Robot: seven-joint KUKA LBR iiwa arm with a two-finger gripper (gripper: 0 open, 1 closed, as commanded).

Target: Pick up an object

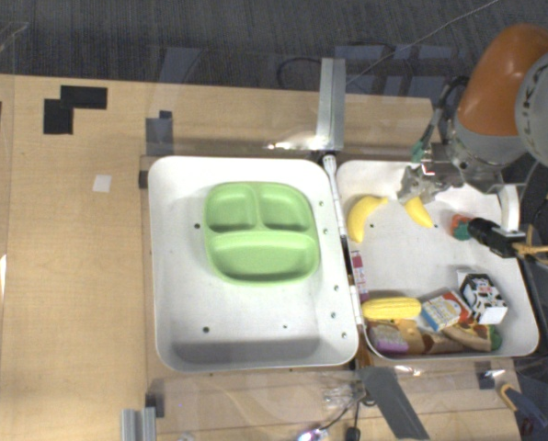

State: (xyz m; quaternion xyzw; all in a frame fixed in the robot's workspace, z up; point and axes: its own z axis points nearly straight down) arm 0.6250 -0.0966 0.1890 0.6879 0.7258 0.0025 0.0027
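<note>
The jaws (421, 184) sit low in the right bin (439, 255), just above a small yellow piece (420, 213) that lies right beneath them with a banana (364, 215) a little further off; I cannot tell whether they are open or closed, and nothing looks lifted, so the pick seems not yet done. Close behind them runs the bin's back wall, leaving little room that way, while bare floor opens toward the toy clutter (439, 318) along the near wall, and beyond the divider the left bin (177, 246) carries a green tray (260, 230)

Toys (439, 318) crowding right bin (530, 324) (front)
</note>
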